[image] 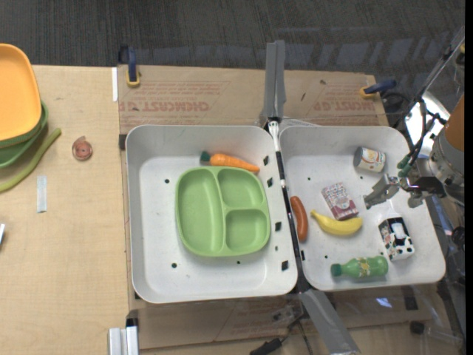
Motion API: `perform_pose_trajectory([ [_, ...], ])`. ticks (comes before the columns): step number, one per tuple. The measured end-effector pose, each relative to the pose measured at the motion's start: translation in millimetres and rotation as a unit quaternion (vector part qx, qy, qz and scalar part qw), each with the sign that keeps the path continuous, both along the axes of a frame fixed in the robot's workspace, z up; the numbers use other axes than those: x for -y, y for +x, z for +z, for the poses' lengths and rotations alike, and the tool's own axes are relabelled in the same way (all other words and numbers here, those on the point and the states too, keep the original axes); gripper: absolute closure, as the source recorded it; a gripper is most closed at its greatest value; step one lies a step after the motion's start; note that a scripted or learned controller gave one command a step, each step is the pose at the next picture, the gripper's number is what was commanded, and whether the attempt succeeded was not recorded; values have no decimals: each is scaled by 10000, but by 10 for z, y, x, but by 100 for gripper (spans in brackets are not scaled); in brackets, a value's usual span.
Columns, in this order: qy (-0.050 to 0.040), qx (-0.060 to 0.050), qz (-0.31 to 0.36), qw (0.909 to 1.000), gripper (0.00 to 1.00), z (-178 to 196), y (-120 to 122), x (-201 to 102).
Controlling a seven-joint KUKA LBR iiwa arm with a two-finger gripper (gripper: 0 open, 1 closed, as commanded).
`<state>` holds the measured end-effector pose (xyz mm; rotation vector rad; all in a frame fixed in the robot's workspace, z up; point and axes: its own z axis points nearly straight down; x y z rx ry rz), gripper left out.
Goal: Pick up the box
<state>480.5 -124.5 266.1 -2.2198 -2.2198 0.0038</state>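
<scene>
Right now we judge ourselves to be in the approach step: nothing is lifted yet. Nearest the camera in the right bin (432, 268) lies a green bottle (360, 269), with a black-and-white carton (397, 239) just behind it toward the right wall. A banana (337, 223) comes next, touching the box (339, 200), our target, a small pink-and-white pack lying flat near the bin's middle. Our end effector (384, 191) hangs just to the right of the box, apart from it; we cannot tell how it is set, and nothing sits in it. The next move calls for shifting left over the box and coming down without catching the banana pressed against its near edge. A sausage (298, 217) lies by the divider, and a small silver-and-yellow pack (369, 159) lies farther back. The left bin (140, 220) carries a green divided plate (222, 211) and, behind it, a carrot (232, 161). Orange and green dishes (16, 117) rest on the surface (66, 257) at far left
</scene>
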Motion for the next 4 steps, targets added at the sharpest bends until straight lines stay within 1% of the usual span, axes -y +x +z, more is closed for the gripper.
perform_pose_trajectory([
  [1, -2, -6, -722, 9974, 0, -760, 372, -411],
  [2, 0, 1, -147, 9999, 0, -1693, 699, -125],
  [3, -1, -5, -166, 9999, 100, -1608, 693, -110],
  [4, -9, -2, -1126, 9936, 100, -759, 617, -1106],
])
